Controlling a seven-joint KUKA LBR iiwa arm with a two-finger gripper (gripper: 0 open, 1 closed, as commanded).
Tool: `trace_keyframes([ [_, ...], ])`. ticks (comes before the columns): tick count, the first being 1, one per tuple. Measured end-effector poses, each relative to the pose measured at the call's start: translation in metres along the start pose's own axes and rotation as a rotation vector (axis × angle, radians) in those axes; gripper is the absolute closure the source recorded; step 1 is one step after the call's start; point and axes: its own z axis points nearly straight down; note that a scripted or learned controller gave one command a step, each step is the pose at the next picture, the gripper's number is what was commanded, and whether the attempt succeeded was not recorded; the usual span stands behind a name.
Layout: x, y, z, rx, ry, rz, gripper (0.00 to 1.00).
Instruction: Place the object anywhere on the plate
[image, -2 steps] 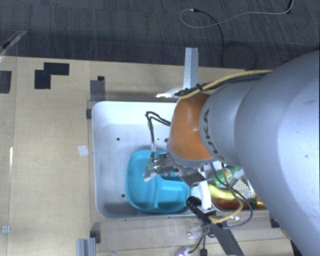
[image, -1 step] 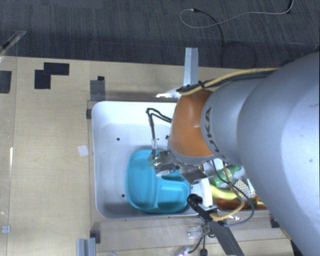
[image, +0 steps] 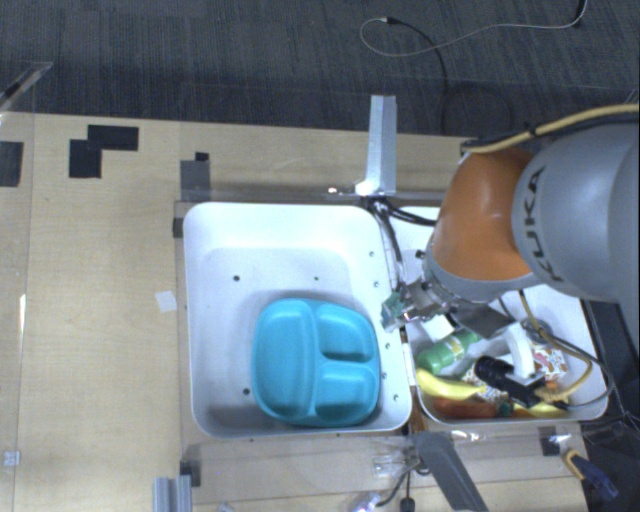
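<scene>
Jaw state: I cannot tell whether the jaws are apart or together, because the wrist hides them from above. The gripper (image: 405, 308) sits over the wall shared by the two bins, about midway along it, with metal fittings and thin cables showing. Above it comes the glossy orange band (image: 480, 230), then the smooth grey shell of the arm (image: 580, 210), which carries black KUKA lettering. The things available for picking lie in the right bin (image: 583, 325), along its near edge. They are a green bottle (image: 450, 352) with a pale cap lying on its side, a curved yellow banana (image: 445, 385) just below it, and a pale packet (image: 550, 362) with coloured print too small for me to read. The plate (image: 318, 360) rests in the near-right corner of the left bin (image: 260, 250). It is light blue, matte plastic, a rounded rectangle moulded into three compartments, and it carries nothing. The left bin is white with rounded corners and small dark dots on its floor. The bench (image: 90, 330) is pale wood-grain board with black angular marks (image: 100, 148) near its far-left corner.
</scene>
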Motion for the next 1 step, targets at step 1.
trace_keyframes([
  [1,-0.0001,0.0024,-0.0108,-0.006,-0.002,-0.002,1.00],
])
